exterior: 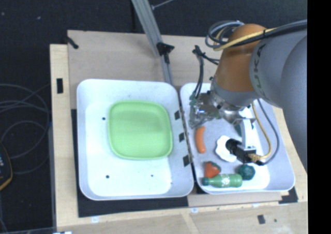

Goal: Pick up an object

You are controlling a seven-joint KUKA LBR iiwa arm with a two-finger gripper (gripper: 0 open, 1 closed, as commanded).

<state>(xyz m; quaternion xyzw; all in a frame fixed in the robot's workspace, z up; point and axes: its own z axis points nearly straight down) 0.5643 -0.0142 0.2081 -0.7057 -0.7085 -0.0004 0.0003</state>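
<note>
Carrot [200, 139] lies just below my gripper [198, 115] in the right bin [279, 173], long axis running up-down the frame; my grip state I cannot tell.

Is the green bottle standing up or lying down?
Lying down. The green bottle rests on its side along the right bin's front edge, beside the red thing.

The grey arm [282, 70] reaches in from the right, its orange band [235, 67] sitting just above the wrist. It bends downward, and the claw [199, 116] points down and leftward at its end, low over the right side.
</note>
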